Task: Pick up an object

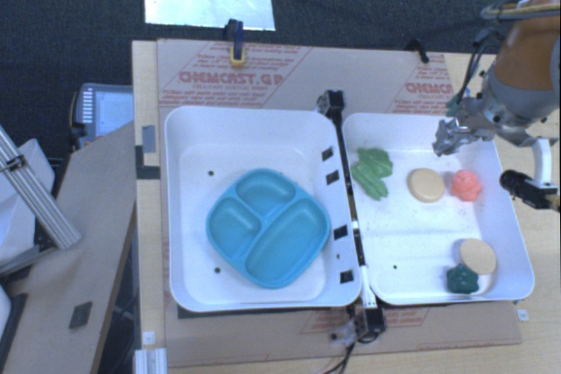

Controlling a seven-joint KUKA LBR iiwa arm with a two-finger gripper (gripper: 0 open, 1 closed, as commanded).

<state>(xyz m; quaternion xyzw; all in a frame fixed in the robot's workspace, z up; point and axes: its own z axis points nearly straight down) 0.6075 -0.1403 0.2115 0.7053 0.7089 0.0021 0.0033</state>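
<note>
While tool (pixel 449 138) hovers, pink item (pixel 466 185) rests.

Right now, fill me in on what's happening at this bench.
A grey and orange robot arm reaches in from the right, its pincer hanging over the back of the right bin. Nothing shows in its grip. That bin holds a green leafy piece, a tan disc, a pink lump, and near the front a second tan disc touching a dark green piece. The left bin holds a blue divided plate.
</note>
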